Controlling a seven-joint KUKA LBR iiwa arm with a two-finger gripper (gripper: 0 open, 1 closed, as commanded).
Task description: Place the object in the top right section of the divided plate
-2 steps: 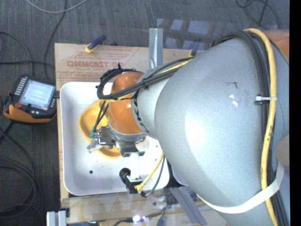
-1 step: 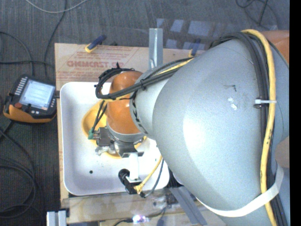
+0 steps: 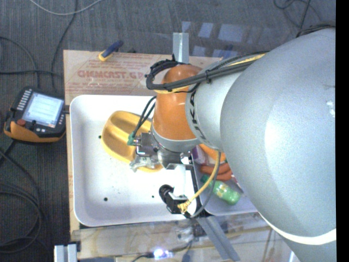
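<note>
Nearest me, in the right bin (image 3: 246,205), a green item (image 3: 226,192) is lying, while farther in, over the yellow divided plate (image 3: 117,132) in the left bin (image 3: 92,162), I am aiming the tool (image 3: 143,158), open or closed I cannot tell, gently top right.
</note>
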